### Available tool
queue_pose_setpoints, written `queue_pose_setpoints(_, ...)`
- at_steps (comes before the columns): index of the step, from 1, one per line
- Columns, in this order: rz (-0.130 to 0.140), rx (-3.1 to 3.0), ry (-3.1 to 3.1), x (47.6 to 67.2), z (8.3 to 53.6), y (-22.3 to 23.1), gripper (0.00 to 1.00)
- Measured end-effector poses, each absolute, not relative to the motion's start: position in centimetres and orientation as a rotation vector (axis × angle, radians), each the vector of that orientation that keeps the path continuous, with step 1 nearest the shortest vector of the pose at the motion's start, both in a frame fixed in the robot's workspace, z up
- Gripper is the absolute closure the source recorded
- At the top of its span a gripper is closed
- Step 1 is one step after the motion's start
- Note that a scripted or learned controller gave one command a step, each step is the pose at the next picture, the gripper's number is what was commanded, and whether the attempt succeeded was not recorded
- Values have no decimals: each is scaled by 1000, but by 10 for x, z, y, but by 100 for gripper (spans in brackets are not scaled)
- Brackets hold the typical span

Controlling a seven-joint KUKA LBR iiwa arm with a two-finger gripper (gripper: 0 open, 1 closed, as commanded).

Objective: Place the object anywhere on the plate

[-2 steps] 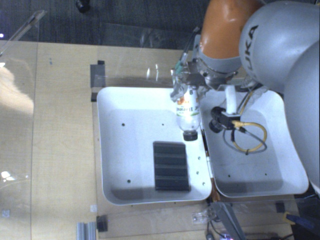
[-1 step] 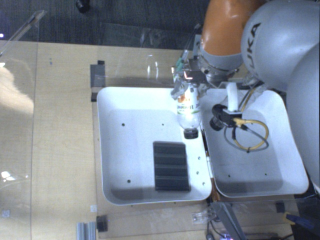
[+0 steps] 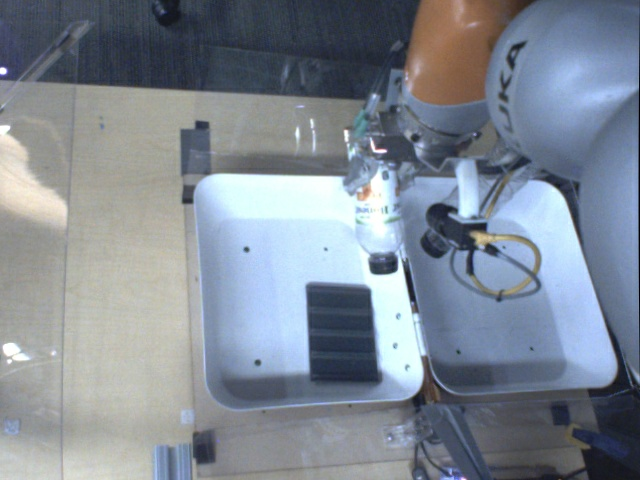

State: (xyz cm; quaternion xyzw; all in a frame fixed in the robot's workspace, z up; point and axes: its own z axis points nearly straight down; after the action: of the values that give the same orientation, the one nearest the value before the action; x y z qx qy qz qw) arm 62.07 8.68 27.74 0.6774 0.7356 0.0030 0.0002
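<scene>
Hanging cap-down from the tool, the bottle looks light, smooth, slippery; tool pinches its base; plate lies below.

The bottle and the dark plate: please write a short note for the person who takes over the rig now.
Tool: at the top right of the left bin, shut on the bottle, which hangs cap down above the bin floor.
Plate: dark and ribbed, lying in the lower middle of the same bin, nothing on it.
Done: the bottle appears gripped and lifted.
Left: carry it to the plate and set it down.
</scene>
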Motion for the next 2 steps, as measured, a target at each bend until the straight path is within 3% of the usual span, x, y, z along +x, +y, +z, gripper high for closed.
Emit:
queue_pose_setpoints(1, 2, 1833, 2552, 587, 194, 100, 100)
queue_pose_setpoints(2, 6, 1465, 2777, 495, 238, 124, 100)
